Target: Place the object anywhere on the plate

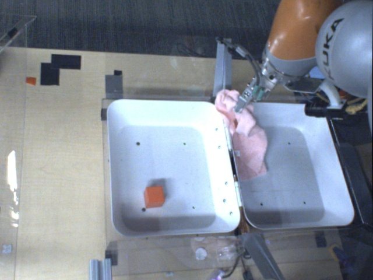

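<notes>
- Gripper (240, 104) sits at the upper left corner of the right bin (326, 214), fingertips buried in the top of a pink cloth (249, 140); the cloth bunches around the tips and looks pinched between them, the rest hanging or trailing below.
- Cloth long axis runs from the gripper down and slightly right, along the wall between the bins; its lower end lies on the right bin floor, its upper fold laps over the dividing rim.
- No plate can be made out in either bin, so direction to target cannot be fixed from this view.
- Left bin (122, 156) holds one small orange block (154, 196) near its lower left, well apart from cloth and gripper.
- Judgement: if the drop point is in the left bin, the move is a carry leftward over the rim; the dangling tail may drag on that rim.
- Grey upright bracket (221, 69) stands just behind the gripper, close to the wrist path.
</notes>
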You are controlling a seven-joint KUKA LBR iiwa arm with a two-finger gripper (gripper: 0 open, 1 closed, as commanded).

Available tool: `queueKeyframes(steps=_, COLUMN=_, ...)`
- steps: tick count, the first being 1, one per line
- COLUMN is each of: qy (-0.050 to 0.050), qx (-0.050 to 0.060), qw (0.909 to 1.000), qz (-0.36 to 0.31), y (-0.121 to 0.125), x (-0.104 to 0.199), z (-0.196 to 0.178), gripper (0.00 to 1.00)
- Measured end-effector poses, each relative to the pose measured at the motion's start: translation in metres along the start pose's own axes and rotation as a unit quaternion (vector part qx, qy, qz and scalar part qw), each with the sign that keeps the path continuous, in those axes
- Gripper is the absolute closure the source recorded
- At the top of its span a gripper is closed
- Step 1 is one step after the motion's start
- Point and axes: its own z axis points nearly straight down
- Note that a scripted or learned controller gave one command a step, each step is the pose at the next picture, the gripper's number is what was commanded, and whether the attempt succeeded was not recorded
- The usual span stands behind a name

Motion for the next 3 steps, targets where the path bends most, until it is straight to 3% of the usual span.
queueKeyframes(steps=1, qy=0.001, qx=0.0, qw=0.9799, qz=-0.2, y=0.027, x=0.043, z=0.012, gripper=1.0)
queueKeyframes(steps=2, qy=0.0, qx=-0.002, qw=0.9283, qz=-0.372, y=0.042, x=0.091, z=0.009, gripper=1.0)
queueKeyframes(steps=3, qy=0.001, qx=-0.001, qw=0.9272, qz=-0.375, y=0.063, x=0.131, z=0.017, gripper=1.0)
